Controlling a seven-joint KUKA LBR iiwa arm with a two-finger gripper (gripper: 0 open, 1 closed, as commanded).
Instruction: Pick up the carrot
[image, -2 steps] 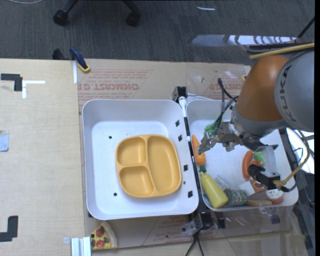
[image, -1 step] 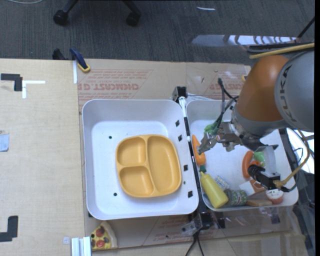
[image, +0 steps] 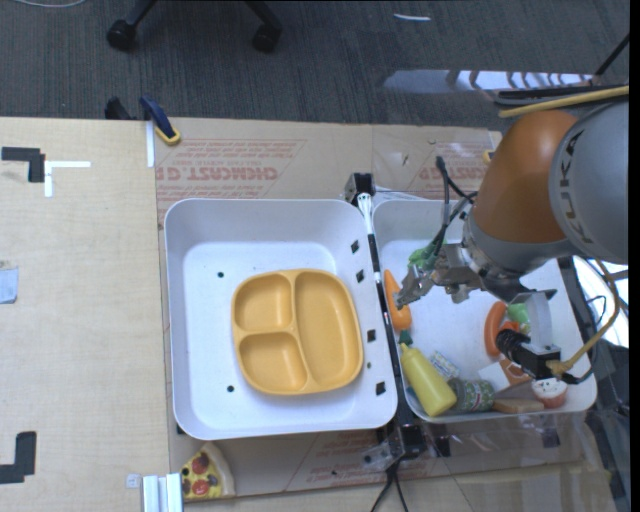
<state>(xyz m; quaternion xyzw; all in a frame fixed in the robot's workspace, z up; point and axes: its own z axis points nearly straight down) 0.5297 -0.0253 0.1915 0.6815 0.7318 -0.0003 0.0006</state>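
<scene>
Nearest me, on the cardboard-covered surface (image: 90, 330): one flat toy pizza slice (image: 201, 475), just outside the near wall of the left shallow white plastic bin (image: 178, 330).

Left bin: one yellow plastic plate with three compartments (image: 297, 331), nothing on it.

Right shallow white plastic bin (image: 455, 340), near end: one yellow plastic squeeze bottle (image: 428, 383), and just beside it one small greenish item (image: 473, 395) and one brown item (image: 516, 405), both too blurred to name. Further right, one orange curved piece (image: 494, 333).

The small orange toy carrot (image: 401, 316), count one, lies in the right bin tight against its left wall, just beyond the yellow bottle. Its far end is partly hidden, so I cannot place the leafy top.

Handling, my judgement: probably a light, stiff, smooth plastic piece that tapers, so it may slip out toward the thin end. Take hold across the thickest part of the body. The wall leaves little room on that side.

The grey two-finger tool (image: 421, 285) hangs just over the carrot's far end, and I cannot tell whether it is released or clenched. Nothing confirms a hold.

Bins counted: two. Farthest, on the surface: one blue-and-yellow clamp (image: 160, 120).
</scene>
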